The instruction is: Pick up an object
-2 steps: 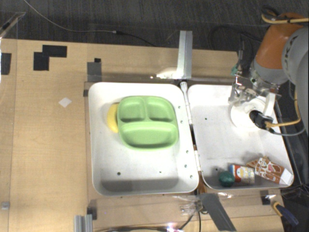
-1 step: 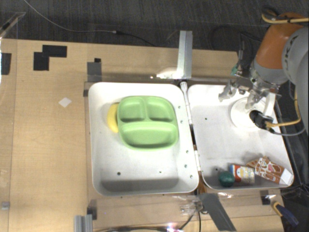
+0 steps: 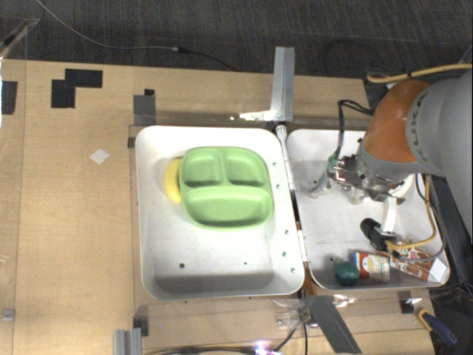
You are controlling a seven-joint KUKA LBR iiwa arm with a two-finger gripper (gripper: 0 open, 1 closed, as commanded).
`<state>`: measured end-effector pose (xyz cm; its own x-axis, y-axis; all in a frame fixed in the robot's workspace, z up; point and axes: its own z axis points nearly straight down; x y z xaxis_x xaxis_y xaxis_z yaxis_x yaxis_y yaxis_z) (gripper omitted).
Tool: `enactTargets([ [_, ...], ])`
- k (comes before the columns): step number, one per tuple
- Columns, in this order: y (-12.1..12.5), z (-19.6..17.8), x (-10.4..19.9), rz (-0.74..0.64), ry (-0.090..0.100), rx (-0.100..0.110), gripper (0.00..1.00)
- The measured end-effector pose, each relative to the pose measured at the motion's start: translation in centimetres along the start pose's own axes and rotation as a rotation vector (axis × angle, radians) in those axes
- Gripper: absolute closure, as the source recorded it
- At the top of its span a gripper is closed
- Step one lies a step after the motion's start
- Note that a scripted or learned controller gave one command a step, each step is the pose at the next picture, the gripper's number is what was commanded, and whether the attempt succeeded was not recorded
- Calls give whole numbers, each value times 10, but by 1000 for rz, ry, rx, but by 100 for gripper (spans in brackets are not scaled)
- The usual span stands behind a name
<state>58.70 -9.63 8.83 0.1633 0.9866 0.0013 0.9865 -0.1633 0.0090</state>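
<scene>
My gripper (image 3: 332, 179) hangs low over the upper middle of the right bin (image 3: 325, 228), below the orange-banded wrist. I see nothing held in it. A dark green round object (image 3: 346, 274) lies at the right bin's front edge. Beside it, to the right, lies a red, white and orange tube-like package (image 3: 390, 265) on its side. Both sit well in front of the gripper. In the left bin (image 3: 214, 268), a green divided plate (image 3: 225, 186) rests over a yellow object (image 3: 171, 181) that peeks out at its left.
A metal post (image 3: 283, 83) stands behind the seam between the bins. The arm's body covers the right bin's far right side. Wooden bench surface (image 3: 66, 213) stretches to the left of the bins.
</scene>
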Motion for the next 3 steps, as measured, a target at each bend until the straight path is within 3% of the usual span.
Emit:
enactTargets([
  [1,32,-98,29,-77,0,3,0],
  [2,61,-98,48,-195,-1,3,0],
  [3,71,-108,86,-279,0,3,0],
])
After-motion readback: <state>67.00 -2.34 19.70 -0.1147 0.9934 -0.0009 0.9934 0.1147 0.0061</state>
